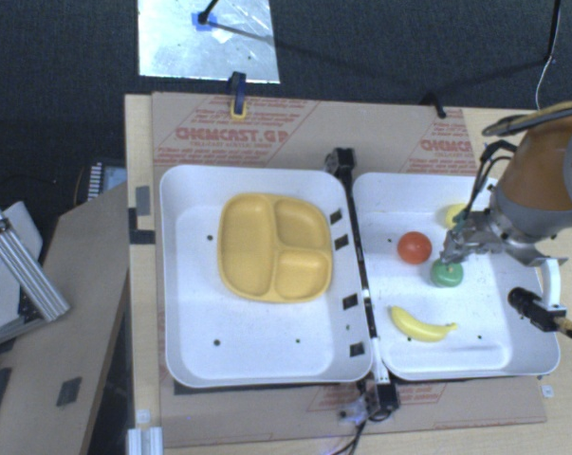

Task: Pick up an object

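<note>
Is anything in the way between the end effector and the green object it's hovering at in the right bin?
Nothing visible. The end effector sits directly over the green object. The red ball lies just beside it toward the divider, and the banana lies nearer the bin's front edge, both apart from it.

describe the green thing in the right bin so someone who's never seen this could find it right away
Start at the right bin, the one without the yellow divided plate. Near its middle, directly under the gripper, sits the green object, small and round. Its neighbours are a red ball and a yellow banana; nothing else there is green.
</note>
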{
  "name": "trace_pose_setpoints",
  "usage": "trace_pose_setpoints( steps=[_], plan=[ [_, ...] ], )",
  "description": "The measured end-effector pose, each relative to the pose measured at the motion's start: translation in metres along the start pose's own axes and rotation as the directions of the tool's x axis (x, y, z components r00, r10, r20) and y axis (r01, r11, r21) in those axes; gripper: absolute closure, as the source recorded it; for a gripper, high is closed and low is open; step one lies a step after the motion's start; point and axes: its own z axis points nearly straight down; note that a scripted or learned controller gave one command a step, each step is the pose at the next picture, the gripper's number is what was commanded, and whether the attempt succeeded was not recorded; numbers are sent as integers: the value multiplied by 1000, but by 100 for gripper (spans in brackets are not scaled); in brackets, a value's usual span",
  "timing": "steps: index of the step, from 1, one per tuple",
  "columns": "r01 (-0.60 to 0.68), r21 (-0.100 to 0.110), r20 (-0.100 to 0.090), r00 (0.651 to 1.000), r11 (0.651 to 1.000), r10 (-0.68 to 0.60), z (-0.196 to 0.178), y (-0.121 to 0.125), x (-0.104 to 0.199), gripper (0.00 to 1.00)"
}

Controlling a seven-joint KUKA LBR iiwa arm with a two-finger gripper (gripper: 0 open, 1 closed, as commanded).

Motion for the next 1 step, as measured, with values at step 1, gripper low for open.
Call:
trace_pose_setpoints(
  steps=[1],
  plan=[
    [4,0,1,1000,1000,-4,-44,3,-4,100]
  ],
)
